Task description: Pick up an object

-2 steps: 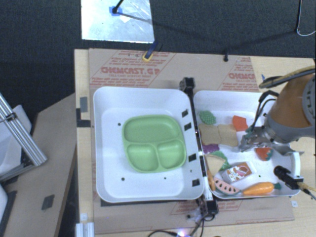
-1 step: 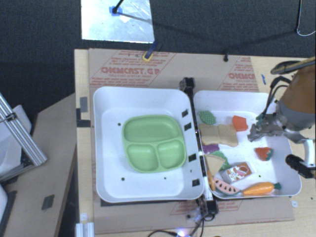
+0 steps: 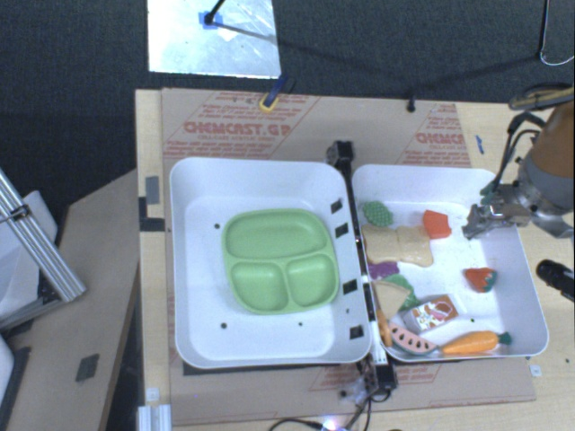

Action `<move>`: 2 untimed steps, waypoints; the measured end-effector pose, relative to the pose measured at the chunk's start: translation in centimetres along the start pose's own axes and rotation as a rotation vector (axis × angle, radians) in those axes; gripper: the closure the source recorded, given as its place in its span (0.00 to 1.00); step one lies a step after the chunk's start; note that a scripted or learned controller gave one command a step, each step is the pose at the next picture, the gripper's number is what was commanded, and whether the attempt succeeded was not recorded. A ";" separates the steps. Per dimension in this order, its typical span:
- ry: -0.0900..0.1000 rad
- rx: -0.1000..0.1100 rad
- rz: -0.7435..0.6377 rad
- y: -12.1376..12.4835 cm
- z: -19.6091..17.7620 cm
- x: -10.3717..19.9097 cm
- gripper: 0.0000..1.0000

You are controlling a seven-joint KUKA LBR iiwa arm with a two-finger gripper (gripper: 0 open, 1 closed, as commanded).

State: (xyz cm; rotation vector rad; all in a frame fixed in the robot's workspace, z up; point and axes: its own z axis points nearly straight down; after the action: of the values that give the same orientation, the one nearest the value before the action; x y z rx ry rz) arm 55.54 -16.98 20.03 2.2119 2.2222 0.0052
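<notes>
While the gripper [image 3: 479, 223] hangs over the right bin [image 3: 526, 281] near its far right rim, I cannot tell how it is set, and nothing shows in its hold. Nearest to it is the orange block [image 3: 437, 224], just to its left and a little apart. A strawberry [image 3: 480, 279] lies in front of the gripper, toward the bin's near side. Farther off, a carrot [image 3: 470, 342] lies at the bin's near rim, its long axis running left to right. I judge the block the easiest pick.
</notes>
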 end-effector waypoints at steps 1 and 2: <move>0.001 0.002 0.000 0.1 -2.6 0.0 1.00; 0.003 0.004 -0.005 -0.1 -3.5 4.7 1.00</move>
State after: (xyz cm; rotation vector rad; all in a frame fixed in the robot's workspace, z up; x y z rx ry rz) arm 55.41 -12.25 23.49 2.2102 2.2308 0.0041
